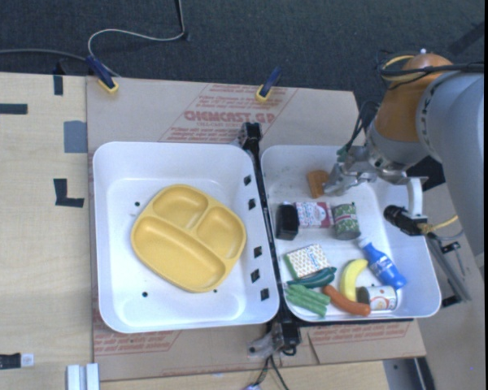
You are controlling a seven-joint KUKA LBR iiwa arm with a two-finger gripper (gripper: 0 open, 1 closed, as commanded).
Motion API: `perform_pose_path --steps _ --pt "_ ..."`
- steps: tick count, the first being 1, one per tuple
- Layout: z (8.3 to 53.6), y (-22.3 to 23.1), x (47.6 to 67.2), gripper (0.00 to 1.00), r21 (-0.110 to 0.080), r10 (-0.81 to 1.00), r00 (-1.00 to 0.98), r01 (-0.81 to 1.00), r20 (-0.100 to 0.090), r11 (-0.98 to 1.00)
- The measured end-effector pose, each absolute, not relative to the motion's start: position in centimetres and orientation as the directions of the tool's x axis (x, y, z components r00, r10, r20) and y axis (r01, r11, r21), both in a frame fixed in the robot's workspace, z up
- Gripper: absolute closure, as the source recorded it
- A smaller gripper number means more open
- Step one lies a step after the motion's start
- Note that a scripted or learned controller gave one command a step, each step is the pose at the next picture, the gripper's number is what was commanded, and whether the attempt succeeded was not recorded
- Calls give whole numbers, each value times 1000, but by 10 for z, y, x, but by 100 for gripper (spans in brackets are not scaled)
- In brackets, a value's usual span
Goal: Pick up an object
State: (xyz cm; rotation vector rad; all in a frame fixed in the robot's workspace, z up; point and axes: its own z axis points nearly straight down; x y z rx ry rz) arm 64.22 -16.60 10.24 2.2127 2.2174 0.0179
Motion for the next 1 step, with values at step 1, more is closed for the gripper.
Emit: perform_pose_path --steps 1 --pt "102 -166 642 0 14 1000 -2 1000 2 2"
